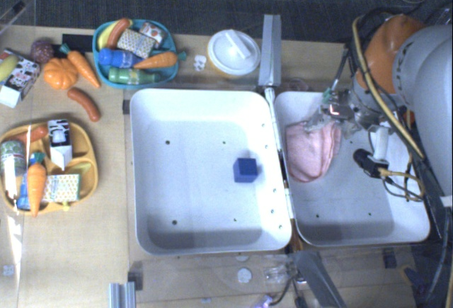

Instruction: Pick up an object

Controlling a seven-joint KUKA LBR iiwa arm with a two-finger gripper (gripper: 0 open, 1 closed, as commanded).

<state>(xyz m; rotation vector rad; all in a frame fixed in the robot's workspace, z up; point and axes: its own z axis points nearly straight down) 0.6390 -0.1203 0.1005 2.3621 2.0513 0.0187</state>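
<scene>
Two white bins: the right bin (354, 221) has a soft pink cloth bundle (311, 149) hanging below the gripper (334, 110), apparently pinched; a small blue cube (245, 169) lies apart, untouched.

Cube (245, 169) lies in the left bin (163, 229) — cloth (311, 151) in the right bin (354, 229).

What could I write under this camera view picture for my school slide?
Robot arm's pincer at a pink cloth in the right bin; a blue cube sits in the left bin.
</scene>
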